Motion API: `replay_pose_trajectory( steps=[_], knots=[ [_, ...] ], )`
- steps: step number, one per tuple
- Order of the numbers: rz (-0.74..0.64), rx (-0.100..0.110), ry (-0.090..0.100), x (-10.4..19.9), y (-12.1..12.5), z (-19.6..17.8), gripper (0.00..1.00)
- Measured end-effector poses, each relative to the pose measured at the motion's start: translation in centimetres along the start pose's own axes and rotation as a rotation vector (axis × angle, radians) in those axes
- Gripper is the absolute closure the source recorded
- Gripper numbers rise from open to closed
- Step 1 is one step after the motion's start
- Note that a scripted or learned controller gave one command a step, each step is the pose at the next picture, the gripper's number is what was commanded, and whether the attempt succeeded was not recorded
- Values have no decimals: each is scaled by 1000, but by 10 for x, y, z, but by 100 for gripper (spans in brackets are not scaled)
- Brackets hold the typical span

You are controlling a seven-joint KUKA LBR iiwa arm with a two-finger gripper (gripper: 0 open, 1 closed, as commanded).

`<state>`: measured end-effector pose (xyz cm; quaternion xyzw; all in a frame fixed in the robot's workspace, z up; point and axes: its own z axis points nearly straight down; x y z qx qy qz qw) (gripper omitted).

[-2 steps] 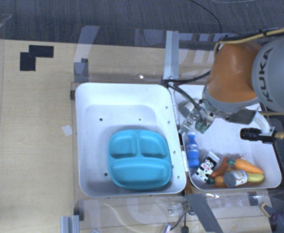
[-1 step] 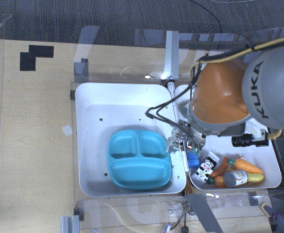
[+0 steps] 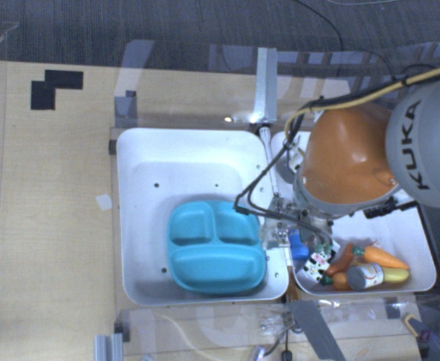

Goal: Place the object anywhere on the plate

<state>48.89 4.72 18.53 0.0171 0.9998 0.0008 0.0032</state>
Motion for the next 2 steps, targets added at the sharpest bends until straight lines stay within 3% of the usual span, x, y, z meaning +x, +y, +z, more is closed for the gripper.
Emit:
replay_pose_trajectory(
  steps=[1, 2],
  knots=[
    [-352, -1, -4, -6, 11, -1, 100],
    [-25, 0, -4, -39, -31, -1, 100]
  ],
)
